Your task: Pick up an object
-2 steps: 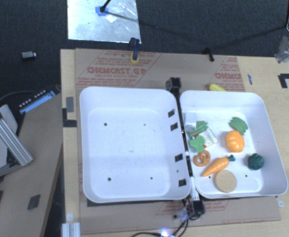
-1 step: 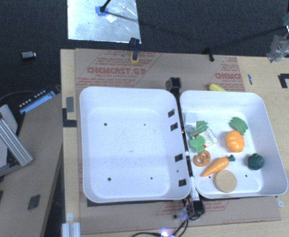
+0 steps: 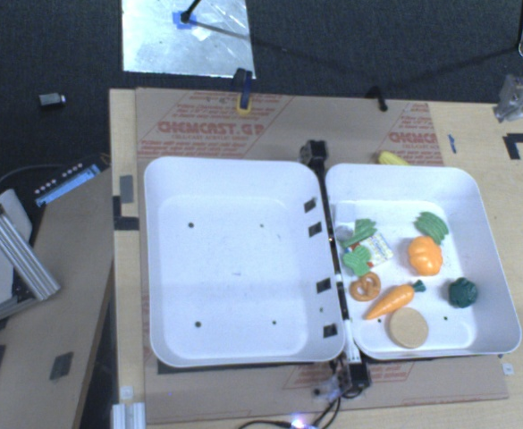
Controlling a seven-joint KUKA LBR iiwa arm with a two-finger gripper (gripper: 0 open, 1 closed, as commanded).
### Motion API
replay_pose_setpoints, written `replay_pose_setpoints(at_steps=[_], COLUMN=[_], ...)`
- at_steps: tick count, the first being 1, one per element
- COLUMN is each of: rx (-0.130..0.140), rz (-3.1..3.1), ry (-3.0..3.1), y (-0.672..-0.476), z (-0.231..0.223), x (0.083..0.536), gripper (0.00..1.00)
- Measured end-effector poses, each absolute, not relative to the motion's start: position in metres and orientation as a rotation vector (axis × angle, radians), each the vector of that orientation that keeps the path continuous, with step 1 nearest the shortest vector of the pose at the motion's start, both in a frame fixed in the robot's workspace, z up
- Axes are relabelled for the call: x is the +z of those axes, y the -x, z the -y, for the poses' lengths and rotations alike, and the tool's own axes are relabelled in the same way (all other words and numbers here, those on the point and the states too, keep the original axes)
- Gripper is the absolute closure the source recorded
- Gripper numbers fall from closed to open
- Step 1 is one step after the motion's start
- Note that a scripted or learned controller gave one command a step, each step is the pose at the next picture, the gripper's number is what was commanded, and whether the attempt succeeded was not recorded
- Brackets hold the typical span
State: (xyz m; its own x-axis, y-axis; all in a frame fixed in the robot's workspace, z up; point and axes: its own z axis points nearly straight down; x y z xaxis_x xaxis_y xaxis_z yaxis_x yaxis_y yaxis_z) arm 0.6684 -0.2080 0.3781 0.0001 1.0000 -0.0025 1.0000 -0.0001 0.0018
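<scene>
I count two shallow white bins on the bench (image 3: 270, 119). Left bin (image 3: 234, 257): smooth moulded plastic. Right bin (image 3: 489, 266), seven items: two green leafy pieces (image 3: 361, 232), one knotted pretzel (image 3: 366, 286), one tapered carrot (image 3: 392, 299), one flat tan disc (image 3: 409, 327), one rounded orange fruit (image 3: 425, 255), one dark green broccoli (image 3: 462, 292). End effector at the upper right edge (image 3: 522, 92); I cannot tell its opening.
</scene>
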Motion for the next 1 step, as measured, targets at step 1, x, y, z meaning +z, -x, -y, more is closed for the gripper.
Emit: replay_pose_setpoints(at_steps=[1], rx=[0.004], rz=[-2.222], ry=[-2.214], y=[-0.6689], z=[0.2062], x=[0.4020], gripper=[1.00])
